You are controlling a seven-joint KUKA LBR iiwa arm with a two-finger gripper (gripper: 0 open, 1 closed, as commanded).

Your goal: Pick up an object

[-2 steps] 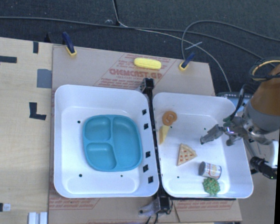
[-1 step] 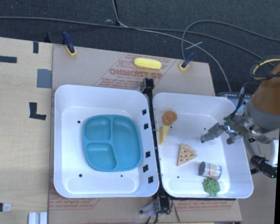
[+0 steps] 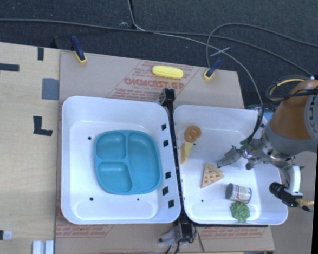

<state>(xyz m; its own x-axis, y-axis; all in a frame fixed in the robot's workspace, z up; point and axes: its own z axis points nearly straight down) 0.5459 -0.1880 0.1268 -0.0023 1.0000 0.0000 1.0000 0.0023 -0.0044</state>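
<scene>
The right bin (image 3: 261, 215) holds several small items. A round brown piece (image 3: 192, 133) lies near its back left, with a pale yellow strip (image 3: 186, 151) just in front of it. A pizza slice (image 3: 211, 175) lies mid-bin, and a small can (image 3: 238, 193) rests on its side above a green broccoli piece (image 3: 240, 211). My gripper (image 3: 235, 161) hangs over the bin's middle, just behind and right of the pizza slice. Its fingers are spread open with nothing between them.
The left bin (image 3: 70, 199) holds a blue divided plate (image 3: 128, 162). A yellow banana-shaped toy (image 3: 167, 71) lies on the cardboard behind the bins, between two clamps (image 3: 78, 51) (image 3: 211, 70). Cables run across the dark back area. The arm (image 3: 289, 125) comes in over the right bin's right rim.
</scene>
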